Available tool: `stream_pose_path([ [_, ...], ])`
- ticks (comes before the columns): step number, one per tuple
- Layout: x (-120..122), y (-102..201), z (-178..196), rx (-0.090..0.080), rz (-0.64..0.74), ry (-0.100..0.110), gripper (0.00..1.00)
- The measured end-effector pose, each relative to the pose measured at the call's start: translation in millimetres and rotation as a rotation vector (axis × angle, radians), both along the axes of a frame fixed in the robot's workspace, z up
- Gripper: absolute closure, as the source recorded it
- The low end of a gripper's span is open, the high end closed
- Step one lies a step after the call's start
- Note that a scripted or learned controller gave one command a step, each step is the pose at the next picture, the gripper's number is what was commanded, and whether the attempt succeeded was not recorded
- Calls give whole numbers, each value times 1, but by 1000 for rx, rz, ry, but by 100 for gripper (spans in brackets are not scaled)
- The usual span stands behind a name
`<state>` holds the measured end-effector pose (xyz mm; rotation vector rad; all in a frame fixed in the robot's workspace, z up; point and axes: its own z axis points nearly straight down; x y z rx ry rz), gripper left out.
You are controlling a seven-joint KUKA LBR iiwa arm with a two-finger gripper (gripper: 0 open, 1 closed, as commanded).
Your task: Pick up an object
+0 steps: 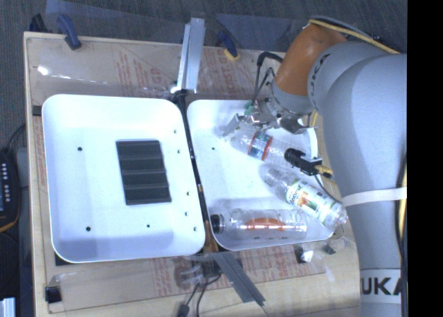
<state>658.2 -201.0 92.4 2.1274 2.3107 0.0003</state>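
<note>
Gripper (257,116) sits low at the far edge of the right bin (208,170), jaw state can't be made out. Just under it lies a clear bottle (259,144). A labelled bottle (306,199) lies at the right edge, a third bottle (259,223) along the near edge. A dark ribbed block (142,171) is mid left bin (76,191).

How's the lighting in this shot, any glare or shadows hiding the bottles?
Camera view: bright, even light washes out the left bin; clear bottles in the right bin nearly blend into the white. The arm shadows the bin's far corner near the gripper. Slightly soft focus overall.
</note>
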Motion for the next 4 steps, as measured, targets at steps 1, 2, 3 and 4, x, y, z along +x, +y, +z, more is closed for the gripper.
stream_pose_path([
  [1,-19,-5,1,2,65,2,0],
  [2,-16,-6,15,-2,70,-5,100],
  [3,-1,88,97,1,96,1,100],
  [4,-1,93,187,-1,-25,1,100],
])
